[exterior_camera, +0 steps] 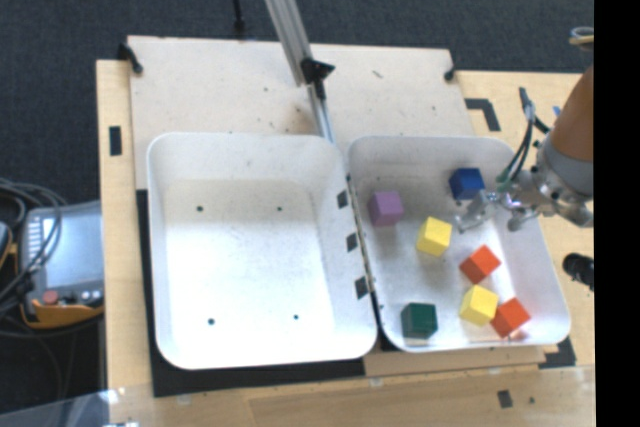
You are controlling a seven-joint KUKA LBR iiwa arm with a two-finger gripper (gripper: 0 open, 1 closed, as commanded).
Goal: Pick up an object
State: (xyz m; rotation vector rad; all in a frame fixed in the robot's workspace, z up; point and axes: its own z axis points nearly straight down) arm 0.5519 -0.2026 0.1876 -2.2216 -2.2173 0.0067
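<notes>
The right bin [540, 245] holds several small blocks. A blue block [466, 182] lies near the back, with a purple block [386, 206] to its left. A yellow block [434, 237] and an orange block [481, 264] sit mid-bin. Along the front edge are a second yellow block [479, 304], a red-orange block [511, 316] and a green block [419, 319]. My gripper [492, 213] reaches in from the right and hovers just right of and below the blue block, above the orange one. It is open, with nothing between its fingers.
The left bin [160, 215] stands beside the right one, and a ridge [355, 245] divides them. A slanted metal rail [285, 10] rises behind the bins. Bin walls ring the blocks closely on the right and front.
</notes>
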